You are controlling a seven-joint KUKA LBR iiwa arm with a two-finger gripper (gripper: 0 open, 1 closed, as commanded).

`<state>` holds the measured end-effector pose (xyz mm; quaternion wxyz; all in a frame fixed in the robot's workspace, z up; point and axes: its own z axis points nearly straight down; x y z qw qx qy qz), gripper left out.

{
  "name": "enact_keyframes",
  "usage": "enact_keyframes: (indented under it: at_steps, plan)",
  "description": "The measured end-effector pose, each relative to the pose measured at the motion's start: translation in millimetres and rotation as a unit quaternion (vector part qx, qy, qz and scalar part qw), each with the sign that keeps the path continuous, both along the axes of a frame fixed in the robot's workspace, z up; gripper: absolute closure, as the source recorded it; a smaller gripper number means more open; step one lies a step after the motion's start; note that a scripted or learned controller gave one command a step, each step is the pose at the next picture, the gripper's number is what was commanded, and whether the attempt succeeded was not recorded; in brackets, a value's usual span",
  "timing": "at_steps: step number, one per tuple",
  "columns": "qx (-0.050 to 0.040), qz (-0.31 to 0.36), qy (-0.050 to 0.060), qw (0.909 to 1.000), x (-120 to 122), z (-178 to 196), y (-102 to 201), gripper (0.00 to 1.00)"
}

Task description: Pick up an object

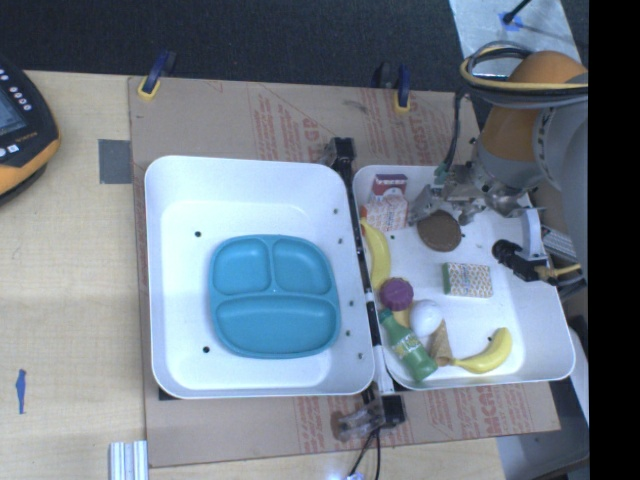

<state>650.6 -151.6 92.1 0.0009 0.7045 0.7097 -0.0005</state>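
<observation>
A pale wooden tabletop (70, 298) carries a sheet of brown cardboard (260, 118) held at its far edge by a yellow clamp (153, 76) and a blue clamp (401, 86). Beyond the far edge lies dark floor. At the left edge sits part of a yellow and black handheld controller (22, 128), and a grey tape square (114, 160) is stuck near the cardboard's left side.

Two shallow white bins rest side by side on the cardboard. The left bin (180, 193) holds a blue divided plate (273, 295) lying flat near its middle. The right bin (540, 308) holds the loose items: a small red and white packet (386, 206) at the far left corner, a yellow banana (378, 256) along the left wall, a purple ball (397, 292) just below it, a white egg-shaped piece (427, 316), a green bottle (410, 352) lying on its side, a second banana (487, 353) near the front, a speckled flat sponge-like square (467, 279) in the middle, and a brown round disc (438, 232) toward the far side.

The grey arm (560, 148) with its orange band (530, 108) enters from the right and bends down over the far part of the right bin. The tool (447, 203) hangs just above and touching the far edge of the brown disc; whether its fingers are spread or pressed together cannot be told, and nothing is seen pinched between them.
</observation>
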Motion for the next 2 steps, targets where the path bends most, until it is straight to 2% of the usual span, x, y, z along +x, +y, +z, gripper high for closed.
enact_keyframes:
  at_steps: [1,2]
  plan:
    - [-0.0007,-0.001,0.0,1.0,6,1,16,0.0]
    - [0.0006,0.0,0.003,1.0,5,0,54,0.0]
